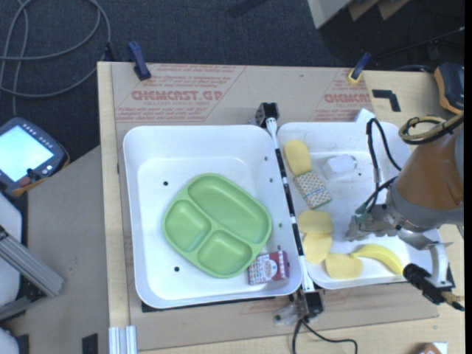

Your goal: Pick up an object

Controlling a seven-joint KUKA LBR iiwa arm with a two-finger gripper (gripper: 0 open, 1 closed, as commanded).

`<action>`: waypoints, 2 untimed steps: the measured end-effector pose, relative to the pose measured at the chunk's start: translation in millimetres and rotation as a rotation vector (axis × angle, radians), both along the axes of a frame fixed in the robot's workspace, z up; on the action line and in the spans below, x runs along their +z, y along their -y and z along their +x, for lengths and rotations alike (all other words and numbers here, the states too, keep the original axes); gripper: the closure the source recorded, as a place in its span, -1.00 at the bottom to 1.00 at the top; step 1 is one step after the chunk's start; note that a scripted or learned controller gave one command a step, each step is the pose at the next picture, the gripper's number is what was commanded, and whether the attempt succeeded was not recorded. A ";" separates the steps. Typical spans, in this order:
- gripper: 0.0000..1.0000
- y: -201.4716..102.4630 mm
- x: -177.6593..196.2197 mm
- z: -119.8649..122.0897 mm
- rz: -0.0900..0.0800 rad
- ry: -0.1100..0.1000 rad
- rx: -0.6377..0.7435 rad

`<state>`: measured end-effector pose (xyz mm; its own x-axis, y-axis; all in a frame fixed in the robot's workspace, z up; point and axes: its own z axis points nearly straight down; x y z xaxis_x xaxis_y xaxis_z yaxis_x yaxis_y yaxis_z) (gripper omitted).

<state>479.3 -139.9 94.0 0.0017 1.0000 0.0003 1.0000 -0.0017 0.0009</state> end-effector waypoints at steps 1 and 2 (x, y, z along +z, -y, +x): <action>1.00 -71.2 90.6 30.2 0.000 0.000 0.003; -1.00 -70.9 90.5 30.0 0.000 -0.001 0.002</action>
<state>509.3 -69.0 184.5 -0.0007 1.0000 0.0001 1.0000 0.0007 0.0001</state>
